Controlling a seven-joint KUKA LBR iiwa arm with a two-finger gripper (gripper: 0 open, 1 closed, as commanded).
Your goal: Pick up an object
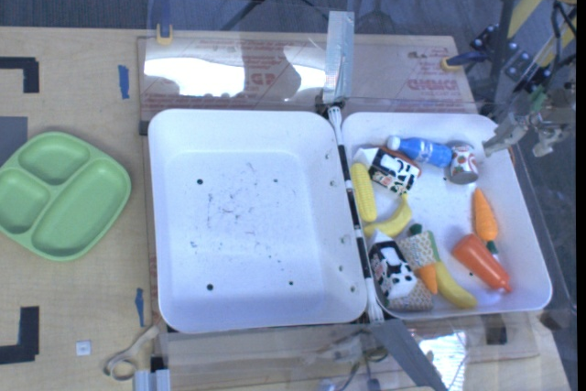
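The right bin [534, 224] holds several toys. A blue bottle [427, 150] lies at the back beside a silvery spoon [462, 168] and a black-and-white carton [395, 171]. A corn cob [363, 193] and a banana [396, 220] lie along the left wall. An orange carrot [484, 215] and a bigger orange piece [482, 262] sit on the right. At the front are a cow-patterned block [392, 276], a woven piece [421, 248] and a second banana [454, 287]. My gripper [524, 125] hovers by the bin's back right corner, apart from the toys.
The left bin [174, 197] stands beside the right one, with a shared rim between them. A green divided plate [60, 194] rests on the bench at the far left. Clear panels [275, 59] rise behind both bins. Cables and stands crowd the upper right.
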